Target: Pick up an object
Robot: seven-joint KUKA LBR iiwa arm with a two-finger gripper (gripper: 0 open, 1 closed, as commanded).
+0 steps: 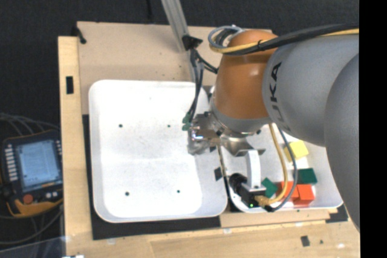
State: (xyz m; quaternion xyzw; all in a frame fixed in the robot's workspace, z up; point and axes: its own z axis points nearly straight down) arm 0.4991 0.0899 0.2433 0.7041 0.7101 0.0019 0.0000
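From my feed the light is even and fairly bright, apparently from overhead. The left white bin (145,148) is near blown out, with little surface detail. The floor beyond the worktop (69,130) is dark and grainy. Soft shadow sits under the arm (302,87). The image is slightly soft overall, with a dull sheen on the orange band (242,81).

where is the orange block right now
The orange block lies in the right bin, near its front edge at the lower right of the camera view, just below the dark green block and under the arm.
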